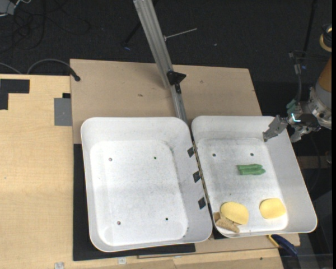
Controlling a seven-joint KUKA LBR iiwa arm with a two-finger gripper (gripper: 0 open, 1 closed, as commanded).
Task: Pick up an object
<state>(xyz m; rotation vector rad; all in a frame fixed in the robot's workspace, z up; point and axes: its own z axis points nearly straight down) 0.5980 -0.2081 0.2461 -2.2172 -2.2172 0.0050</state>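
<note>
I looked down at the desk point(224, 88) and picked the right bin point(302, 195) as my marker for everything.

My pincer point(280, 129) hung over the far right corner of the right bin, up high and not touching anything. It held nothing. One grey finger point(272, 129) poked out toward the bin's far rim, but the rest was a small dark blur, so I could not tell if the pincer was wide or narrow.

Inside the right bin lay four things. A green piece point(251, 169) sat near the middle, all by itself. A yellow lump point(273, 208) sat near the bin's near rim. A second yellow lump point(234, 212) sat beside it, closer to the left bin point(95, 144), and a small tan bit point(228, 225) was touching that one.

I thought the step in hand was choosing a thing and getting above it. My best pick looked like the green piece. It was closest to my pincer and had free room on every side, so the fingers could come down without bumping a wall or a neighbor. It looked long and thin, so I judged I should turn the pincer to close across its short side. I would go straight down, slow, and squeeze only when the fingers were low on both sides.

The yellow lump by the tan bit looked harder, since I might catch both.
</note>
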